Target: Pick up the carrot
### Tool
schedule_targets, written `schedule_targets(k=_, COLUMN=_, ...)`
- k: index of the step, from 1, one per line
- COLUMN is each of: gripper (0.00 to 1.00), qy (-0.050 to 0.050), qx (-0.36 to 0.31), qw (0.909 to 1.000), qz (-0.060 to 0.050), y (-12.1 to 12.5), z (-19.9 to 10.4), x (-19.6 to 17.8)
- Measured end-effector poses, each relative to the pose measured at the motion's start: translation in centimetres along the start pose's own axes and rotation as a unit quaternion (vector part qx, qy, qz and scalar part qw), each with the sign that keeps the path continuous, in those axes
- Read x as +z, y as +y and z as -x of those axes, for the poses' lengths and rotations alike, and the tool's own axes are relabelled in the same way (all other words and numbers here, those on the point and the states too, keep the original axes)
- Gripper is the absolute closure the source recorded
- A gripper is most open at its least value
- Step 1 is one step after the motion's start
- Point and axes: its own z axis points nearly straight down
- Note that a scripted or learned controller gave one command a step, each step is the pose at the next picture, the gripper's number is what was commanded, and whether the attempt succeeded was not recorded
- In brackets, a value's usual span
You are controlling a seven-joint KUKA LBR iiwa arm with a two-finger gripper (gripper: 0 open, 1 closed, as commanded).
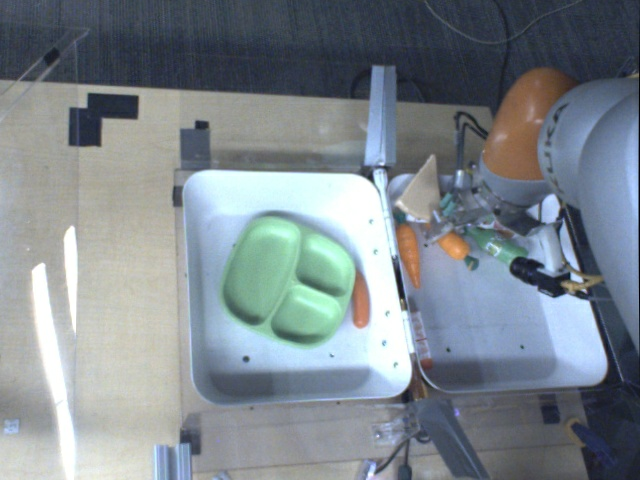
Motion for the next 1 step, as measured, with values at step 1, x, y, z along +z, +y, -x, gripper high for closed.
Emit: schedule_targets(k=1, gripper=1.0, qy=0.003, qx=0.112, qw=0.9937, qz=-0.003, y=1.03, z=-2.39, x=-8.54)
